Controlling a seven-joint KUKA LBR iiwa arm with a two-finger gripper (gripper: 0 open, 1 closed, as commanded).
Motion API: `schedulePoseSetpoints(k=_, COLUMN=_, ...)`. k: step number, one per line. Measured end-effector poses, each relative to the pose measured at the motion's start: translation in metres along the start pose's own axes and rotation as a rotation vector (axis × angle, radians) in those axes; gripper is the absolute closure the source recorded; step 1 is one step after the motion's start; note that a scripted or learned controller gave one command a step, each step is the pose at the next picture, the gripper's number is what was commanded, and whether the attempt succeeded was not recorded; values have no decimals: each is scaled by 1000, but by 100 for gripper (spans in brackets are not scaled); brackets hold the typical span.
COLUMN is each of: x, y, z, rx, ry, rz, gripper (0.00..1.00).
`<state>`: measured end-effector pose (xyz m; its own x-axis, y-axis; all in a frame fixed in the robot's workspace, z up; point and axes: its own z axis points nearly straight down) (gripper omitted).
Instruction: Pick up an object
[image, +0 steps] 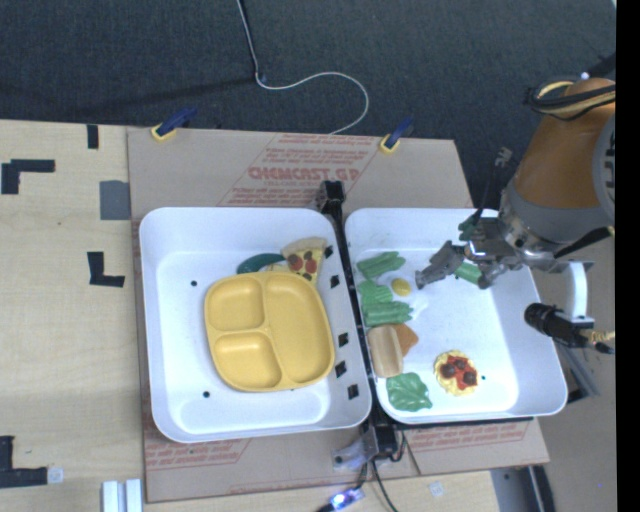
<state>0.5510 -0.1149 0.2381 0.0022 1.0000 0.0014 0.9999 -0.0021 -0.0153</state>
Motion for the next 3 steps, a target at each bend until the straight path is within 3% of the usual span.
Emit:
schedulePoseSetpoints(k=1, x=0, y=2, z=-7, rx=-13, ry=-2, rz=-3, gripper=0)
schedulePoseSetpoints(k=2, x=1, y=-8, z=46, rx=-9, ry=-1, rz=-3, gripper=0)
schedulePoseSetpoints(k=3, x=1, y=1, z=103, rx=-8, ry=-1, rz=-4, gripper=0)
